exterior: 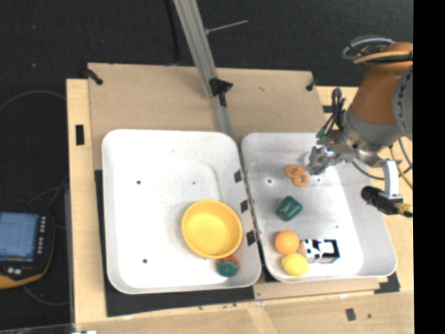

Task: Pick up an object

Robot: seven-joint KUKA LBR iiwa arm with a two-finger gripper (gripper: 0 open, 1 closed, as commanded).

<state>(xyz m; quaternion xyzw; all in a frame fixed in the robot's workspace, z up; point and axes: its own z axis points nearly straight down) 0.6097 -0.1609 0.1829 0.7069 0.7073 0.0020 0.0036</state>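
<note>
White bins sit side by side on a tan bench [174, 96], the left bin [139, 158] and the right bin [361, 235] touching along their inner walls. In the left bin a yellow bowl [212, 228] stands upright toward the near right part of the floor, and a small red-and-green toy [227, 266] lies just beside its near rim, against the bin's front wall.

In the right bin an orange pretzel [297, 175] lies at the far middle. Nearer the camera comes a green block [288, 207], tilted, then an orange ball [286, 242] touching a yellow ball [295, 264], with a black-and-white box [321, 250] just beside both on their right.

The arm [379, 110] reaches in from the right, its orange band above a grey wrist. The gripper [318, 160] hangs over the far part of the right bin, just beside the pretzel on its right and a little farther back. Its tip is small and blurred, so I cannot tell how it is set, or whether it touches the pretzel; nothing visibly sits in it.

A grey pole [198, 44] slants across the far bench to the seam between the bins, and a handheld screen [21, 245] lies off the bench at the left
</note>
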